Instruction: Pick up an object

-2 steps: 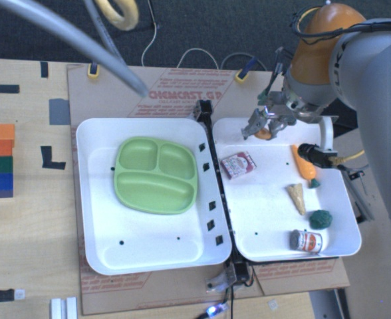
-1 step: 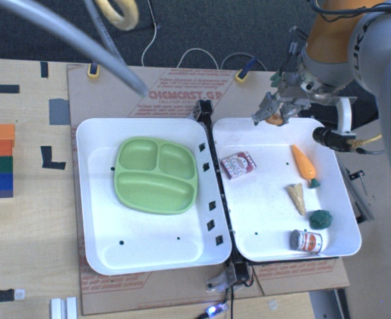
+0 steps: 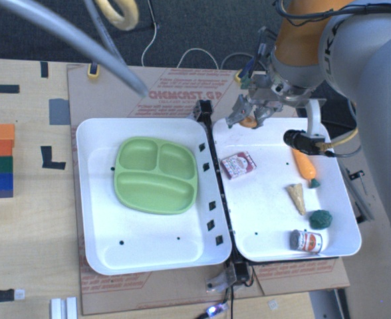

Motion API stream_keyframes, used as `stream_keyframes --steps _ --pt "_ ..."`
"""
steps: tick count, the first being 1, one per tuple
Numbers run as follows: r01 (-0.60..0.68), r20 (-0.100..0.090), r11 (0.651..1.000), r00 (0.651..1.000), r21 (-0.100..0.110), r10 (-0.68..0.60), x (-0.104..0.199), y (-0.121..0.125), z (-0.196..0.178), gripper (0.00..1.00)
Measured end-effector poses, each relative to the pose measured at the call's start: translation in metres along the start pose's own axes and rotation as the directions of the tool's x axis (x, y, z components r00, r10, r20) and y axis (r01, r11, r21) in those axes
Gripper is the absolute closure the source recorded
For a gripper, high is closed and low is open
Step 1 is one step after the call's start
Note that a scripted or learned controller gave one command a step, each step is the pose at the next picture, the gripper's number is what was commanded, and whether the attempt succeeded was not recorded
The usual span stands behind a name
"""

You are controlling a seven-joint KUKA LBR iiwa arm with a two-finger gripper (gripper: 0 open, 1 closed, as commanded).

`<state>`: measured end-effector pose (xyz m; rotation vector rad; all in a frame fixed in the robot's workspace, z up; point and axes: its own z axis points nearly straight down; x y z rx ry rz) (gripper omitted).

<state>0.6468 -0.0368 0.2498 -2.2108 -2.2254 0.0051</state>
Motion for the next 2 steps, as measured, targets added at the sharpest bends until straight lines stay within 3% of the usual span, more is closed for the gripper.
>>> stream_keyframes --steps 2 --pt "-0.001 0.002 1.000 1.000 0.000 0.001 0.118 -0.001 0.007 1.00"
